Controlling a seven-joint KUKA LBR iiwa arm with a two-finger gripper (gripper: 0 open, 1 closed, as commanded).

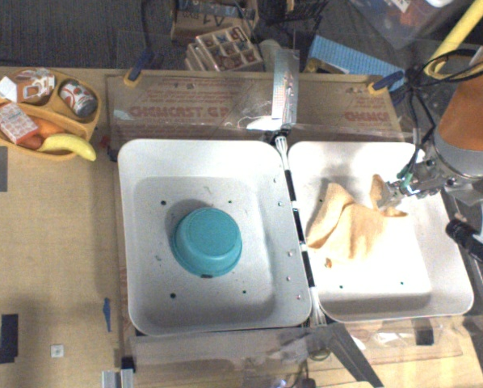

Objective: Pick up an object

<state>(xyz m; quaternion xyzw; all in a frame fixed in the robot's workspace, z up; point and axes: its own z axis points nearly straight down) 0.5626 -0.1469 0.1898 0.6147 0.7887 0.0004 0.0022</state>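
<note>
Cloth (350,225) — tan, crumpled in right bin (451,297); one corner raised, pinched in my claw (395,191). Grasp made — lift barely begun, bulk resting.

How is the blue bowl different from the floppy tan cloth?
The teal bowl is round, stiff and upside down; the tan cloth is crumpled and shapeless. The bowl sits alone in the left bin; the cloth lies in the right bin, with the gripper at its upper corner. Both rest on white bin floors.
</note>
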